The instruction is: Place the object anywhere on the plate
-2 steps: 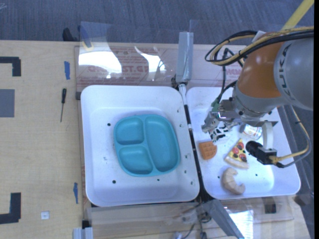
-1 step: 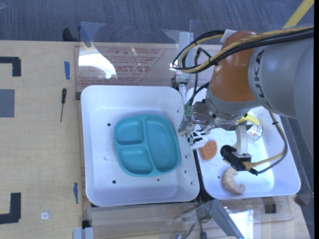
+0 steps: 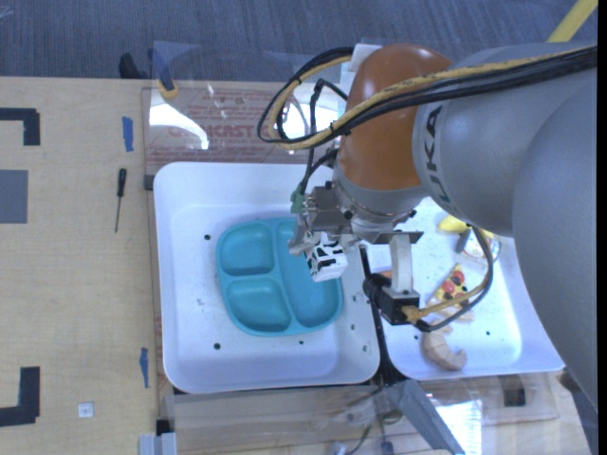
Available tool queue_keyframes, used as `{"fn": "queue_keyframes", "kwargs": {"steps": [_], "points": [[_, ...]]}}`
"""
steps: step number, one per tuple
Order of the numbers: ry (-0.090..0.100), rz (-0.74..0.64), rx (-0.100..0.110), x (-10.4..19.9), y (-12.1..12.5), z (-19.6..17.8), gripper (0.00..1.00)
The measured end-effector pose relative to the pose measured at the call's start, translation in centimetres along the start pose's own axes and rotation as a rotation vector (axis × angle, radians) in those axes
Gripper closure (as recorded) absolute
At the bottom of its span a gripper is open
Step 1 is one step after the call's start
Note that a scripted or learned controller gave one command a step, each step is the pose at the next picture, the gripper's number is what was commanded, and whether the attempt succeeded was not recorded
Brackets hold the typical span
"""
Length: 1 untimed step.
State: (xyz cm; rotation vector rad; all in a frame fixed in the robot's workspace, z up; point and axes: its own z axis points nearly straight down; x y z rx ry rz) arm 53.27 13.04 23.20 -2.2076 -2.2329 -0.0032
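Observation:
A blue plate (image 3: 270,278) with three compartments lies in the left white bin (image 3: 185,254). My gripper (image 3: 321,249) hangs over the plate's right compartment, under the grey arm with its orange band (image 3: 394,112). At its lower end sits a small white piece with black marks (image 3: 327,262). I cannot tell whether that piece belongs to the gripper or is an object held there. The arm hides the plate's upper right rim.
The right bin (image 3: 503,339) holds a yellow object (image 3: 453,224), a small red and yellow object (image 3: 453,282) and a beige curved object (image 3: 444,351). Black cables run along the arm. A screwdriver (image 3: 120,197) lies on the wooden bench to the left.

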Motion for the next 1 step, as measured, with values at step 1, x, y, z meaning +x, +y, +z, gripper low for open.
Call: {"fn": "queue_keyframes", "kwargs": {"steps": [1], "points": [[-0.003, 0.005, 0.001, -0.38, 0.04, 0.07, 0.0]]}}
